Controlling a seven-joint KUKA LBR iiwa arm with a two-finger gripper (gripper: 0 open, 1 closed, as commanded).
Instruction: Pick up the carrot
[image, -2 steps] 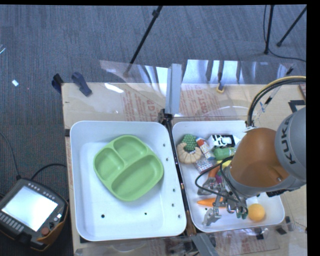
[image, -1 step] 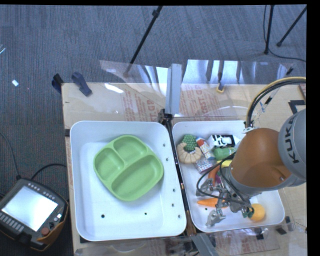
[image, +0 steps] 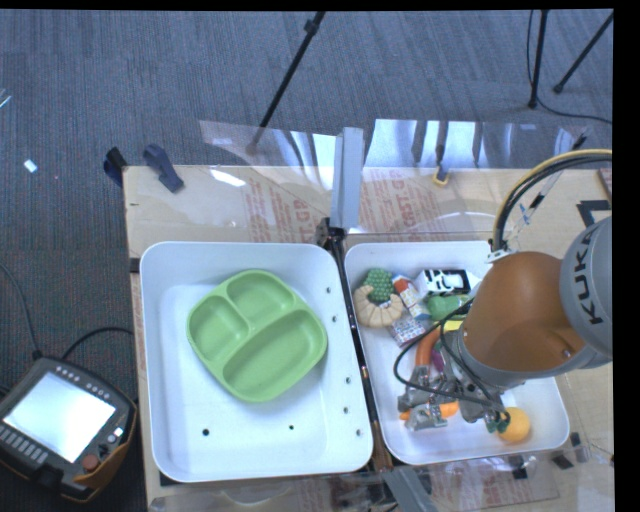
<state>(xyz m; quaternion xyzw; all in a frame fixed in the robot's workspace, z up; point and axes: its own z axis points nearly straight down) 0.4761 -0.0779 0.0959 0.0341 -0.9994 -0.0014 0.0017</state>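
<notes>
The carrot lies in the right bin, near the middle of that bin, its orange length running from the pile of small things down toward the gripper. Its lower end passes under the gripper's dark body and cables, so part of it is hidden. The gripper sits low over the near half of the right bin, just below the carrot; how far it is open, and whether anything is in its hold, I cannot tell, as the wrist and wiring cover it. The arm, with its orange band, comes in over the bin's right edge. An orange ball-like piece rests near the bin's near right corner, beside the gripper. Toward the far left corner lie a round tan thing with a green top, a small black and white box and some other small items. The left bin carries a green divided plate in its middle
</notes>
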